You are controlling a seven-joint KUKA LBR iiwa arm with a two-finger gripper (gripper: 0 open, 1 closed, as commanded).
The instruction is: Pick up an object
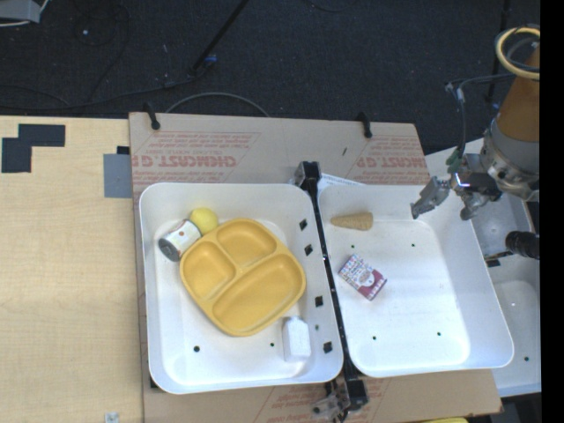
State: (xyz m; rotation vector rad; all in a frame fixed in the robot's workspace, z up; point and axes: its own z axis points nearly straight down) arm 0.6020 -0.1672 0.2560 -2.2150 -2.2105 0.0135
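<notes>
Bench: the cardboard-lined bench (264, 148) carries both bins side by side, with a black divider running between them.
Left bin: the left bin (167, 342) is the crowded one, four things inside it.
Right bin: the right bin (441, 324) carries two loose things, both in its upper-left half.
Arm: and there's the arm (518, 104) coming in at the 3 o'clock edge of the view, orange band up top, grey wrist below, angled down and toward 9 o'clock, poised over the right bin's 1 o'clock corner.
Yellow tray: the yellow tray (243, 275), three compartments, sits tilted at the centre of the left bin.
Gripper: the gripper (448, 197) hangs at the right bin's upper-right rim, its two fingers (427, 199) spread apart, released, nothing between them.
Red packet: the red packet (362, 277) lies flat and skewed at about 10 o'clock from the right bin's centre, well apart from the gripper.
Cone: the tan cone (352, 221) lies on its side at the right bin's 11 o'clock, tip pointing to 9 o'clock, near the divider.
White block: the white block (296, 337) rests at 5 o'clock of the tray, just beside its rim.
Can: the small can (179, 240) lies tipped at 10 o'clock of the tray.
Yellow ball: the yellow ball (204, 219) tucks in touching the can, at the tray's 11 o'clock.
</notes>
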